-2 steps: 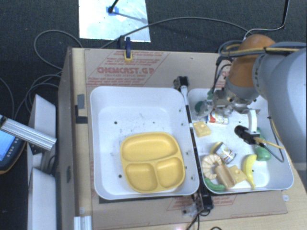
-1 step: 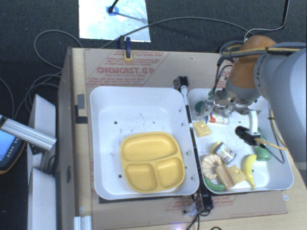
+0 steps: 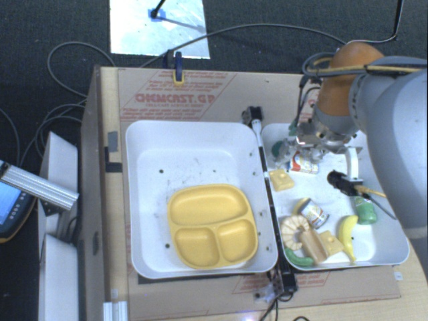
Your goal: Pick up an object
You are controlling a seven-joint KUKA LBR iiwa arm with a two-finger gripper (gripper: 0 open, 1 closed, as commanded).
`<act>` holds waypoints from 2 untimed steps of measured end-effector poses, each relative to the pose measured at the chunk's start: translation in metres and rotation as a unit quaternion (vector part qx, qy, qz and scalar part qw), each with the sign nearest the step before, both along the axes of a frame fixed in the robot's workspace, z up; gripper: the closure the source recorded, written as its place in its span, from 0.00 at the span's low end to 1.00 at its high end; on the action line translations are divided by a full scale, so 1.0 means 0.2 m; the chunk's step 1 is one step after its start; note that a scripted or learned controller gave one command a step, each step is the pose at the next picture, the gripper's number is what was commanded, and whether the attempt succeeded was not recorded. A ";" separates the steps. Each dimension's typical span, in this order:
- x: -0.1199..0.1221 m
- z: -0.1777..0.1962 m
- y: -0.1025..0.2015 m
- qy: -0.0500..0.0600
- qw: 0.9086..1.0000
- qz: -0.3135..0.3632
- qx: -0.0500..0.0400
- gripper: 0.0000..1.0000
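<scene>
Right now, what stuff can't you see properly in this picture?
- Gripper: the arm's wrist covers its fingers in the camera view, so open or shut is unclear.
- Red-and-white item under it: partly covered, too small to name.
- Right bin: the grey arm hides its far corner.

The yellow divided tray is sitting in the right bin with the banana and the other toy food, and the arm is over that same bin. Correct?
Not quite. The camera view shows the yellow divided tray in the left bin, alone there. The banana and the other toy food lie in the right bin, and the arm is over that right bin.
</scene>
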State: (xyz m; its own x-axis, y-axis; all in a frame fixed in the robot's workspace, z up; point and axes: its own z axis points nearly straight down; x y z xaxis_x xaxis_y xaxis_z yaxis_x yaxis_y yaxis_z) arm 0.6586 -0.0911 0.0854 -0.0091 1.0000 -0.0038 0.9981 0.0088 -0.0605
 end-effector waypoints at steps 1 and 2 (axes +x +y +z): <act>0.00 0.05 0.00 0.003 1.000 0.001 0.001 1.00; 0.00 0.05 0.00 -0.001 1.000 0.002 0.000 0.00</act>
